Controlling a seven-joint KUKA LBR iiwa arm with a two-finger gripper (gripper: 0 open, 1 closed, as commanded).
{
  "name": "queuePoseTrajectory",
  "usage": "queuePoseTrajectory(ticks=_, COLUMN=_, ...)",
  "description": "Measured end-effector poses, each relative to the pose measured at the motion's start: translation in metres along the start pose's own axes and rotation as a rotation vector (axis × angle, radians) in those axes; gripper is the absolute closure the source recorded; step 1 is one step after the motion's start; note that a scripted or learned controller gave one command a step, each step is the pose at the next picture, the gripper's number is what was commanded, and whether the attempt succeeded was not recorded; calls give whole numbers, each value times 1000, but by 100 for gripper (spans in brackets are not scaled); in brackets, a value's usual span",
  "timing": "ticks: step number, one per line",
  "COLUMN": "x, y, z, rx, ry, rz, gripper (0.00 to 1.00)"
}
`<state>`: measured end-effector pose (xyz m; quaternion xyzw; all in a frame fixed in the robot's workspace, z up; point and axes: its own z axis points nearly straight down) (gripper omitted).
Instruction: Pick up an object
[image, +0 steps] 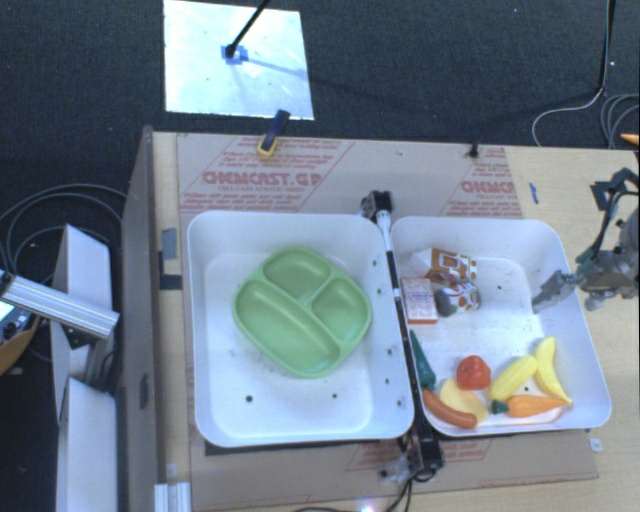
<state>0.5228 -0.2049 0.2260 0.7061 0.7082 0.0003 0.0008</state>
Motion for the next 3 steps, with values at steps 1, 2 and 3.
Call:
queuePoseTrajectory(ticks=1, x=80, y=9, z=118, rx=10, ry=7, rz=-8, gripper=0)
queuePoseTrajectory(ticks=2, x=101, y=78, z=139, rx=-6, ry=-4, rz=-3, gripper=0)
queuePoseTrajectory(ticks=3, x=102, y=76, z=127, rx=-5, ry=0, rz=-2, gripper=100)
